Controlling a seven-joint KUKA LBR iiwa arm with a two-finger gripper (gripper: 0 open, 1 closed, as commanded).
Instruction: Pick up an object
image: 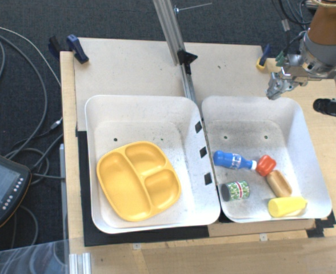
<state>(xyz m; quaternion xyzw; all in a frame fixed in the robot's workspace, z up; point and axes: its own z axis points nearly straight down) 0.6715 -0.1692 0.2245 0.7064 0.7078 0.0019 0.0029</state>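
Note:
The right bin holds a blue bottle lying on its side, a red piece, a brown cylinder, a yellow block and a small green can. My gripper hangs above the far rim of the right bin, well away from these objects, with nothing seen between its fingers. The grey arm with its orange band reaches in from the upper right.
A yellow divided tray lies in the left bin. A metal pole rises from the bench behind the bins. Blue clamps sit at the bench's far corners. Cables and a tablet lie left of the bench.

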